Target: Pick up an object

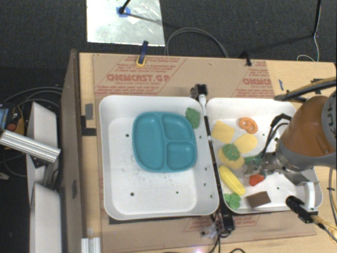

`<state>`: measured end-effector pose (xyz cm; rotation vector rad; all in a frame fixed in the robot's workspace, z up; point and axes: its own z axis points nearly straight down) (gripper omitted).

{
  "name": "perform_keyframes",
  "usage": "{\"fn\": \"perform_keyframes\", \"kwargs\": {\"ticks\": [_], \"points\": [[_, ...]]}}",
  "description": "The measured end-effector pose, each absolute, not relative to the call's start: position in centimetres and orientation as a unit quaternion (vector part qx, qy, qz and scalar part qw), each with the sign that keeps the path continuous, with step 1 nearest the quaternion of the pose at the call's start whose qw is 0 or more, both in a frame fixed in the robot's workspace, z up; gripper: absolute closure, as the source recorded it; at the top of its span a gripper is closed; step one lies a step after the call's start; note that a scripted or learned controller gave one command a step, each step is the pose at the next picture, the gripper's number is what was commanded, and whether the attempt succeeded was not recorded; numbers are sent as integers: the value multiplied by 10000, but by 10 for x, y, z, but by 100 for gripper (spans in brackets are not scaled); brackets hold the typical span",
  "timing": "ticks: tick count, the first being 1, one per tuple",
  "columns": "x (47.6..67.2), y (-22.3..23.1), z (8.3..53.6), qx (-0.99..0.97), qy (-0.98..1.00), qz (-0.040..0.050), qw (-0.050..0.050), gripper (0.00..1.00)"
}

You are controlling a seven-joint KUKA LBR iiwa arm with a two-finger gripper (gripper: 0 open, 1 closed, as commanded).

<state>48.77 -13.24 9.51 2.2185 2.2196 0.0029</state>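
Observation:
The right bin [274, 107] holds several toy foods: an orange ring [247, 124], two yellow pieces [223, 132] [246, 142], a green broccoli [230, 152], a corn cob [231, 179], a small red piece [256, 179], a brown block [258, 198] and a green item [232, 200] at the front corner. My gripper [254, 165] reaches in from the right and sits low in the bin just above the red piece, next to something dark green. The arm's grey and orange body [310, 136] covers the bin's right part.
The left bin [118, 194] carries a teal divided plate [164, 142] with a green leafy piece [194, 117] at its upper right. A ridge [210, 146] divides the bins. Cardboard lies behind them, and cables trail at the back.

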Motion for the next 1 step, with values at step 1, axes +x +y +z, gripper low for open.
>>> {"fn": "perform_keyframes", "kwargs": {"ticks": [1], "points": [[531,-34,190,7013,7129,57,35,100]]}}
